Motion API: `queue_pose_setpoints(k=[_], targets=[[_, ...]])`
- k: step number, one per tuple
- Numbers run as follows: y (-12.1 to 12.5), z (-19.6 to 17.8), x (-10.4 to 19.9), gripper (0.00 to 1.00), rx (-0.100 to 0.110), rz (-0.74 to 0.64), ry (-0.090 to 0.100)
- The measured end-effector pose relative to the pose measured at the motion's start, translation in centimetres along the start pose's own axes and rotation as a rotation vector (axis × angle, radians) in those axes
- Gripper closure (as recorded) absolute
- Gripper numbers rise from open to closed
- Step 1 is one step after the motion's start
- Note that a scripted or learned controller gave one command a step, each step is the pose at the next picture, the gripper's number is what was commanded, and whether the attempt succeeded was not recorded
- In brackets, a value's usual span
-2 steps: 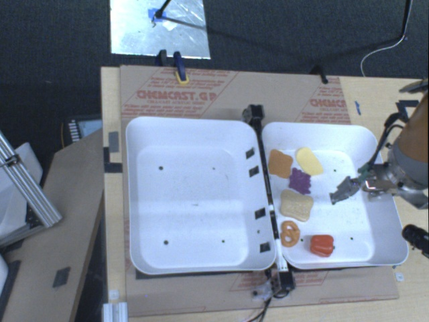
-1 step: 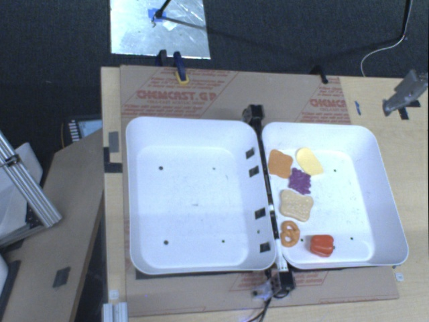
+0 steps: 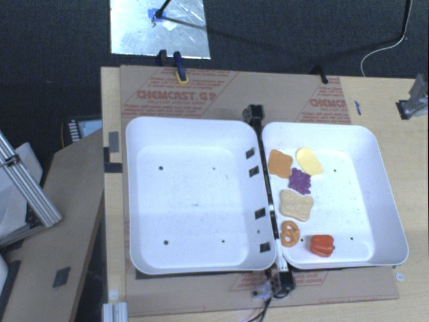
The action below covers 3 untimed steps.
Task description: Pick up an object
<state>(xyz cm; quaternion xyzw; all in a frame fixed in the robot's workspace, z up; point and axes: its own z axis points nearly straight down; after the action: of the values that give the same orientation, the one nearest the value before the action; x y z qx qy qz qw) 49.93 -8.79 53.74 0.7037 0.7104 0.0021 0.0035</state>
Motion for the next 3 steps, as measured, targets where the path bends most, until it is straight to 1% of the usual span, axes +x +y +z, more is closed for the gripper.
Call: queue_pose_setpoints(k=[1, 2, 3], targets=[[-1.5, 14.9, 6.5, 1.00, 0.021, 0.000, 0.004], [-1.8, 34.9, 3.7, 1.00, 0.022, 0.011, 0.002], [-1.2, 22.8, 8.7, 1.00, -0.006, -0.001, 0.004]])
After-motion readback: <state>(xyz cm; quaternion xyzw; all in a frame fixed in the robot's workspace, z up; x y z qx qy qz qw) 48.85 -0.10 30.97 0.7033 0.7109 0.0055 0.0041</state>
